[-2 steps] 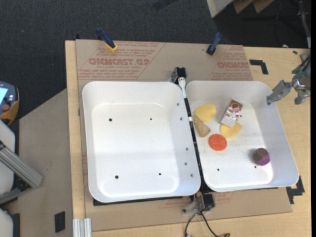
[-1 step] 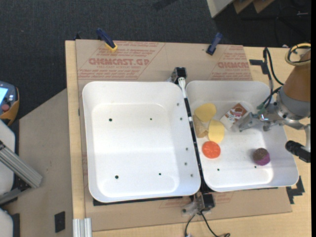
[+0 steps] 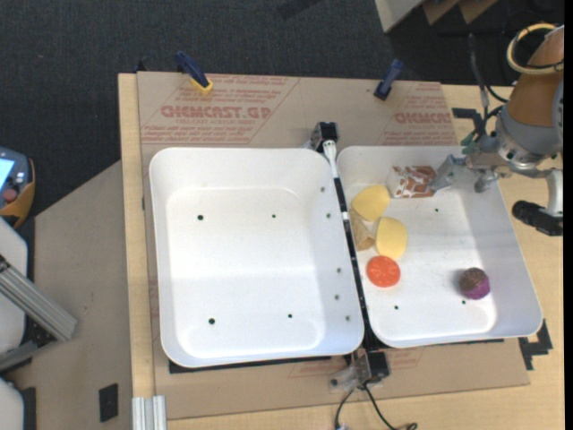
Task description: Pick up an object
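A: Where's the gripper [image 3: 445,172]?

B: At two o'clock of the right bin [image 3: 501,316], low over a brown-and-white packet [image 3: 414,181]. Whether its jaws are apart or closed, I cannot tell.

A: And the other things?

B: Two yellow pieces [image 3: 380,220] sit by the bin's nine o'clock wall, an orange disc [image 3: 384,271] just below them at seven. A purple ball [image 3: 474,282] lies at five. The left bin [image 3: 170,240] sits beside it.

Red print "CHEMCAST GP" on cardboard sheet [image 3: 228,107], repeated, partly legible.
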You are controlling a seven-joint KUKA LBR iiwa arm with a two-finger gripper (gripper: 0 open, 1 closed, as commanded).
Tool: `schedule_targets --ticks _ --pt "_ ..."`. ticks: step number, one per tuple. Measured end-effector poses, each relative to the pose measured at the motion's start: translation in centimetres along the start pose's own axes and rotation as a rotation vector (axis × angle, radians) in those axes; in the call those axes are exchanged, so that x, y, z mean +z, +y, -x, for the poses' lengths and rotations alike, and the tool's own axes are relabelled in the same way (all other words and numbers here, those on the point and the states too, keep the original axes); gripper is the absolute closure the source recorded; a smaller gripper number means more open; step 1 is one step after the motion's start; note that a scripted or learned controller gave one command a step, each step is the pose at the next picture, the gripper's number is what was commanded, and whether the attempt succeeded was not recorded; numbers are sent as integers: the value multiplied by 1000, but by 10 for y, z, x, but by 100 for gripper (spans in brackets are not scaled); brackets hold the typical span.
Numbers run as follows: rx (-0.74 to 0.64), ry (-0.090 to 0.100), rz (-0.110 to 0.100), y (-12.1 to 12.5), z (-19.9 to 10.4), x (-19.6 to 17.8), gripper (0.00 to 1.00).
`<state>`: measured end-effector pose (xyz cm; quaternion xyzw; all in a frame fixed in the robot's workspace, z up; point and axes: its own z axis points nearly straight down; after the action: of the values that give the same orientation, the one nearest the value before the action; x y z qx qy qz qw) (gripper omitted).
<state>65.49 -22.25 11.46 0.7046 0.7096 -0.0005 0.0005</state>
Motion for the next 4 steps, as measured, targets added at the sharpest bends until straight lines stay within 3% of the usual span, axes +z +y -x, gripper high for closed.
schedule_targets --ticks 1,2,3,4 --pt "3 6 -7 -33 -67 32 0" --pt "17 0 -32 0 -113 30 0" --pt "22 -10 -40 4 -119 30 0" --pt "24 -8 -51 2 -118 22 100"
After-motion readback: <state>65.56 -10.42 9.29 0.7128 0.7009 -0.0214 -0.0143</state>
